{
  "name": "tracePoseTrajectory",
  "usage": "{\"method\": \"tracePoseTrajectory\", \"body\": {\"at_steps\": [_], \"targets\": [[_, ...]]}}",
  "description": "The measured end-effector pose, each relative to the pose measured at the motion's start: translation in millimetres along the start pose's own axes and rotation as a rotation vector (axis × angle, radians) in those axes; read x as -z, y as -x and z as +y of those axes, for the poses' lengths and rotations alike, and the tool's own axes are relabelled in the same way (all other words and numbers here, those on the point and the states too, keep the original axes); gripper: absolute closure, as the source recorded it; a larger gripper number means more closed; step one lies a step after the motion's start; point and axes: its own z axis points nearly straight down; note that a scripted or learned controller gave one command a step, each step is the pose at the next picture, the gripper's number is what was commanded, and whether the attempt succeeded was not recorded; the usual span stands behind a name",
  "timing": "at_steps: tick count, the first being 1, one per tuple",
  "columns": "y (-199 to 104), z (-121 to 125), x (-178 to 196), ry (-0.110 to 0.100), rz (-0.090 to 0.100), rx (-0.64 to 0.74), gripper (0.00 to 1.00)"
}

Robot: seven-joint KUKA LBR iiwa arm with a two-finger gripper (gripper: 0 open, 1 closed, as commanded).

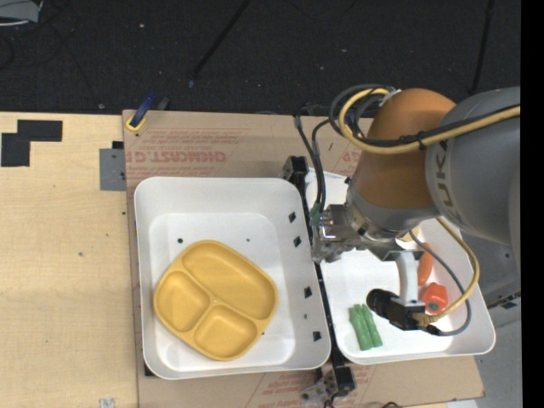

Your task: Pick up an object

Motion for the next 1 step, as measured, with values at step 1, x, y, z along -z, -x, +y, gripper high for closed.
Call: {"method": "tracePoseTrajectory", "body": {"at_steps": [1], "targets": [[-50.6, -0.3, -15.2, -0.002, 0.0, 0.0, 1.0]]}}
